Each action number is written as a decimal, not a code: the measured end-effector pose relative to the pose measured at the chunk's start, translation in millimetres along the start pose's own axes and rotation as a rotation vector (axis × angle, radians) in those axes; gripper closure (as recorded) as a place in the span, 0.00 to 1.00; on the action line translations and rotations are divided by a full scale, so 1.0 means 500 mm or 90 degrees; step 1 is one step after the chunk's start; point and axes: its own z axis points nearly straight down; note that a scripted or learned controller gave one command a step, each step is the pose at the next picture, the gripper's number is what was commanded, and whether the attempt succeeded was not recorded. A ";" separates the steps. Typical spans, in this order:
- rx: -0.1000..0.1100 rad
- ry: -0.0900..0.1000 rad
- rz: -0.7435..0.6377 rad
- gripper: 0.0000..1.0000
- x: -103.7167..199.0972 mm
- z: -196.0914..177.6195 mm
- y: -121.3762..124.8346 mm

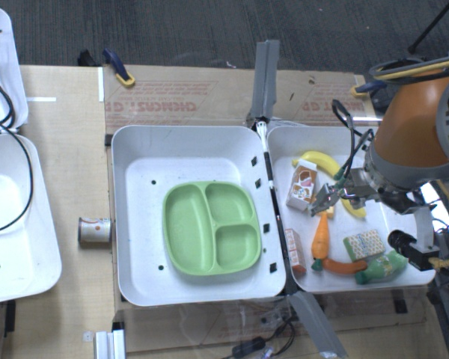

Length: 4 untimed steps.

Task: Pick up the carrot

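Observation:
The carrot point(320, 236) is orange and short, and lies almost upright in the middle of the right bin point(415, 281). Its narrow upper end points at my gripper point(325, 203). The gripper hangs just above and behind that end, close to the carrot's tip. The carrot rests on the bin floor. The arm's orange band point(411, 126) and grey wrist reach in from the right and cover the bin's back right part.
Around the carrot lie a banana point(319, 162), a small white carton point(302, 186), an orange sausage-like piece point(343, 266), a green bottle point(382, 268), a patterned block point(363, 244) and a small can point(293, 250). The left bin point(135, 223) holds a green divided plate point(212, 226).

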 end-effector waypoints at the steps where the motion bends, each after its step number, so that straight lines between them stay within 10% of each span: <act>1: -0.008 0.000 -0.018 0.00 -0.060 0.191 -0.068; 2: 0.000 0.001 -0.013 1.00 -0.063 0.182 -0.076; 4: 0.000 0.001 -0.045 1.00 -0.103 0.182 -0.080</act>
